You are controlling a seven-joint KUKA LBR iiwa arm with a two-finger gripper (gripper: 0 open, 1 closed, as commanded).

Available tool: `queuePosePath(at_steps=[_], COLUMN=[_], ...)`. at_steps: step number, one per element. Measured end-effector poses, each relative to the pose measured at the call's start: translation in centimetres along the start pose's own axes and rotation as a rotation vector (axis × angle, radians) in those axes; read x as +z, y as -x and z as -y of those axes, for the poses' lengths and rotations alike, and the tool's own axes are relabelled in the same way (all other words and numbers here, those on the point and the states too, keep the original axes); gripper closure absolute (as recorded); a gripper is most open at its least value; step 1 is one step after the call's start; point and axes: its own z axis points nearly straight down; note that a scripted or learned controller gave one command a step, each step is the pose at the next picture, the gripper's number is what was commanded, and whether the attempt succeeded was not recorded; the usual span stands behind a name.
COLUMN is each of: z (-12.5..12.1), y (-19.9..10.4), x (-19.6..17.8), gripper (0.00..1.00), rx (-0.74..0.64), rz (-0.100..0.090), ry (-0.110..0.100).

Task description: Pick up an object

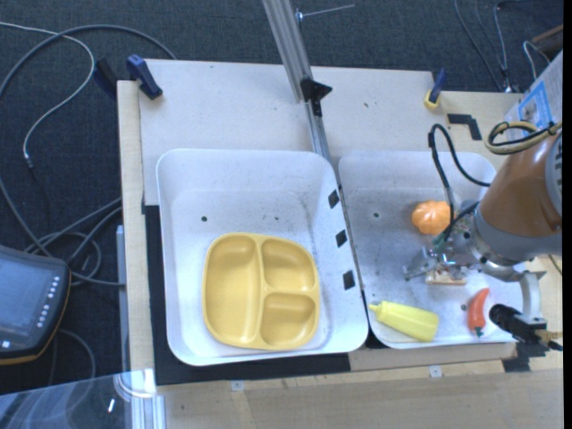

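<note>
- Two white bins are seen side by side on the bench; the left bin (179, 195) carries a yellow divided tray (262, 290), the right bin (375, 186) holds the loose items.
- The gripper (440, 262) is placed low in the right bin, right of centre in the frame, over a small tan block (445, 277) that is partly hidden beneath it.
- How far the gripper is open cannot be told from this angle, and nothing is seen to be held by it.
- An orange ball (431, 216) is found just above the gripper, close to it; whether the two touch cannot be made out.
- A yellow bottle (406, 320) is laid on its side at the bin's lower edge, and a red pepper (480, 309) lies to its right, near the lower right corner.
- The tan block is judged the nearest target: it is likely light and stiff, best taken across its short sides.
- The ball is judged likely to roll away if pinched off-centre; a hold across its middle is advised.
- The bottle looks smooth and light, and is best gripped across its body, not its tapered tip.
- The pepper is slim and glossy, so a slip is thought possible.
</note>
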Motion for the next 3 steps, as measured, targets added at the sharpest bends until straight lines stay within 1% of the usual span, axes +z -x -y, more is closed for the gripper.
queuePosePath(at_steps=[1, 2, 3], z=[-0.2, -0.9, -1.1], y=[0.1, 0.3, 0.4], x=[-1.3, -5.8, -11.2], gripper=[1.00, 1.00, 1.00], rx=[0.000, -0.003, -0.004], rz=[0.004, -0.004, -0.003], ry=[0.010, -0.001, 0.000])
